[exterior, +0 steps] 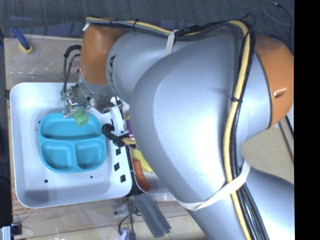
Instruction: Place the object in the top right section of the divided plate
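Directly beneath my gripper, a small green object sits pinched between my fingers, hanging over the upper right rim of the blue divided plate, just below me.

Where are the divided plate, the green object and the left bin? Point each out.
divided plate (65,156): camera view, floor of its lower left section.
green object (80,117): camera view, its middle, at the plate's upper rim.
left bin (30,184): camera view, bare white floor left of the plate.
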`<state>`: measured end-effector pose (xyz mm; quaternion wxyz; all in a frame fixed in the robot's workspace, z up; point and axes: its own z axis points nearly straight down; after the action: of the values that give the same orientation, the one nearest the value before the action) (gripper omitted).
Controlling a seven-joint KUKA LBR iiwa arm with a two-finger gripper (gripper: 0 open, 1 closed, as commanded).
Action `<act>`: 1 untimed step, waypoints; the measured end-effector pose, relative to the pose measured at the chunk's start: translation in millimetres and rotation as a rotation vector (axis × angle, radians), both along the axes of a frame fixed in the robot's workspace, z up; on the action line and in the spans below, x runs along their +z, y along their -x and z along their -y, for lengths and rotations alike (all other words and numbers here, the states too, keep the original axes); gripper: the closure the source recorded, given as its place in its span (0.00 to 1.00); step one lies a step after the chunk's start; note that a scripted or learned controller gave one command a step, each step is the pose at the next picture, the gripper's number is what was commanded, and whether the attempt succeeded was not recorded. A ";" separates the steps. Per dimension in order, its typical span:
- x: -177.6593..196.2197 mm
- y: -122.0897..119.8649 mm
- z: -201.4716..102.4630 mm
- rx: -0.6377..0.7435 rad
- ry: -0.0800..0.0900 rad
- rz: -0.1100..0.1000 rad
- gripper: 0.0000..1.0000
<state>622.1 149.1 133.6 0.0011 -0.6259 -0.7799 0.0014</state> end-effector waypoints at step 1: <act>35.5 56.3 -56.1 0.187 0.000 -0.002 1.00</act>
<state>565.7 205.2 169.1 0.0019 -0.5504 -0.8349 0.0020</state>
